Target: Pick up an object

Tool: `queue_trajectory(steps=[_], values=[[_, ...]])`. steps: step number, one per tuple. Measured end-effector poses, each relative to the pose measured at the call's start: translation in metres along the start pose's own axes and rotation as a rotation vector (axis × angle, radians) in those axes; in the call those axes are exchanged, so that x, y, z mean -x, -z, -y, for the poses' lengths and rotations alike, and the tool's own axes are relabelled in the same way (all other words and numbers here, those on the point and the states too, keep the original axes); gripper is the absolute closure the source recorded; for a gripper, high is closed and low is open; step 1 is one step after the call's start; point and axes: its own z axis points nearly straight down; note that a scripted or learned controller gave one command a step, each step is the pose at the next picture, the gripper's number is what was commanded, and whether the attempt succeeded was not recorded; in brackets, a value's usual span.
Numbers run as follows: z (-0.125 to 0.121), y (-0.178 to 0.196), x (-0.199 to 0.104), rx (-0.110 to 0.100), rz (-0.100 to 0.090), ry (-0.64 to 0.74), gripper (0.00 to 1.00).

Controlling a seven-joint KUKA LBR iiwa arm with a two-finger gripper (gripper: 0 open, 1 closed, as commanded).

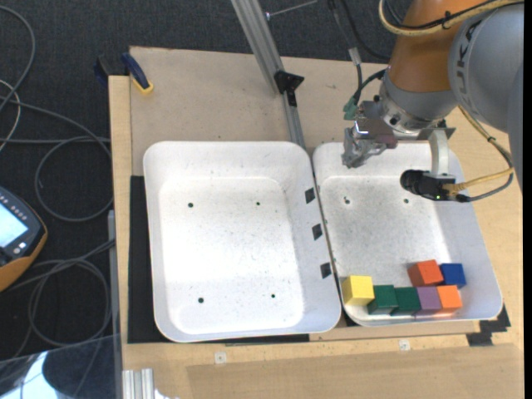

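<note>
Several small blocks lie along the near edge of the right bin (474, 248): a yellow block (360, 288), a green block (385, 297), a second green block (407, 299), a purple block (430, 298), an orange block (449, 298), a red-orange block (426, 273) and a blue block (453, 273). My gripper (359, 152) hangs over the far left corner of the right bin, well away from the blocks. Nothing shows between its fingers.
The left bin (233, 239) sits beside the right one, with black clips (317, 231) along the seam between them. A metal pole (262, 40) slants up from behind the bins. Cables lie on the dark floor at the left.
</note>
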Motion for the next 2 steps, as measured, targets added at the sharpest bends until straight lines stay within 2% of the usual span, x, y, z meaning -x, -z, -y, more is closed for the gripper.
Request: queue_trajectory(steps=[1, 2], values=[[0.002, 0.011, -0.048, 0.003, 0.0, 0.0, 1.0], [0.012, 0.004, -0.111, -0.003, 0.0, 0.002, 1.0]])
